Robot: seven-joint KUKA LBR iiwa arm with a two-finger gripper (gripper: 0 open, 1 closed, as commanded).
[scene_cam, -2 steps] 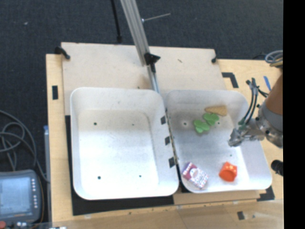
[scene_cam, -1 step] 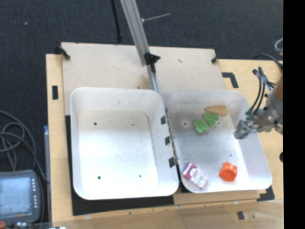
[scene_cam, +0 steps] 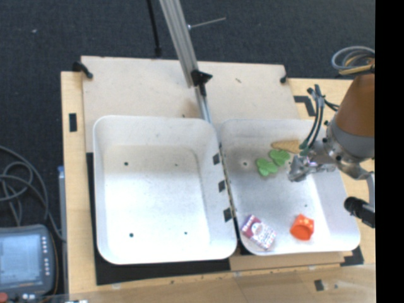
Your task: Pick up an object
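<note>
A: Scanning rightward, what lies in the right bin [scene_cam: 328, 242]?

B: A pink packet [scene_cam: 258, 232] low down, a green toy [scene_cam: 272, 163] higher, an orange cup [scene_cam: 303, 227], then the gripper [scene_cam: 298, 171] beside the toy. Whether its fingers are apart is unclear.

This is a robotics lab or test cell. A plain wooden worktop [scene_cam: 76, 169] stands on dark carpet [scene_cam: 38, 30] and carries two shallow white bins [scene_cam: 158, 131] side by side. An aluminium mast [scene_cam: 177, 24] rises from the worktop's 12 o'clock edge. Loose cables [scene_cam: 16, 175] and a handheld control panel [scene_cam: 22, 257] lie on the floor at 8 o'clock. An industrial robot arm [scene_cam: 356, 115] reaches in at 3 o'clock.
</note>
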